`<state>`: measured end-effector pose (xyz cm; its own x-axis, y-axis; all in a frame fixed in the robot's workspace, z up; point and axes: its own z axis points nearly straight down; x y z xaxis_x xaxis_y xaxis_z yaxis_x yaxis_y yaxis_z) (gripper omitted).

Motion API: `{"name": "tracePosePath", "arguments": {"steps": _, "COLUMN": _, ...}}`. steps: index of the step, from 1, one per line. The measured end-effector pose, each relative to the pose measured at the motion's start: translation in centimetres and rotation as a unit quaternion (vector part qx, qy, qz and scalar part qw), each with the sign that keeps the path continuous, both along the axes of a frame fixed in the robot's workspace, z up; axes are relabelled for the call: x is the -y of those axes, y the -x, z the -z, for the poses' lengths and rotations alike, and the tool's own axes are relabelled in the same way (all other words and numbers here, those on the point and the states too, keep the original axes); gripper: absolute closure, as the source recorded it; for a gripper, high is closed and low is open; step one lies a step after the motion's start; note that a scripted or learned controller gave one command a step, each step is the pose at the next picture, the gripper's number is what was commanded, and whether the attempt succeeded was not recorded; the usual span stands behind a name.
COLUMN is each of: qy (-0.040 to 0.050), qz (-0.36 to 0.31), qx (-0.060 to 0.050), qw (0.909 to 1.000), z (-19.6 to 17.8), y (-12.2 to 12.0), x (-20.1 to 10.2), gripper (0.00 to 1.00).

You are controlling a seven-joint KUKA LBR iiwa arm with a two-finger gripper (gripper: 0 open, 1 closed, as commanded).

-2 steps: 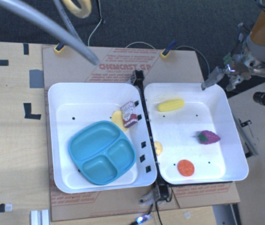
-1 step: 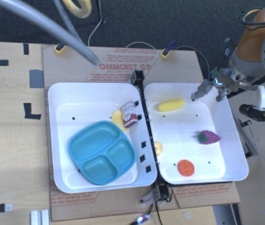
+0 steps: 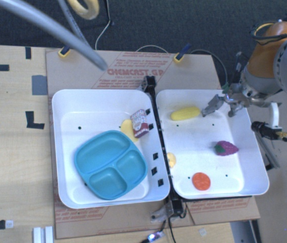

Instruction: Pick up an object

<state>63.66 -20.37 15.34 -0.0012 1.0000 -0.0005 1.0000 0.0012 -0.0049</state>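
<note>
My gripper (image 3: 218, 110) hangs over the back right part of the right bin (image 3: 255, 151), open, with nothing between its fingers. A yellow banana-shaped piece (image 3: 185, 114) lies just left of the gripper, apart from it. In front of the gripper, a purple fruit (image 3: 225, 148) rests near the bin's right side. An orange round piece (image 3: 201, 181) lies near the front wall. A small yellow piece (image 3: 171, 160) sits against the left wall of this bin.
The left bin (image 3: 62, 135) holds a blue divided plate (image 3: 111, 164), a small red and white carton (image 3: 140, 122) and a yellow piece (image 3: 127, 128) beside it. A black divider (image 3: 156, 135) runs between the bins. Cables hang by the arm at right.
</note>
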Motion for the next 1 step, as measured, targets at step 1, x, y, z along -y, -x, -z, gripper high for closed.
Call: {"name": "tracePosePath", "arguments": {"steps": 1, "qy": 0.0001, "qz": 0.0, "qx": 0.0, "qw": 1.0, "z": 6.17, "y": -0.16, "x": 0.55, "gripper": 0.0}}
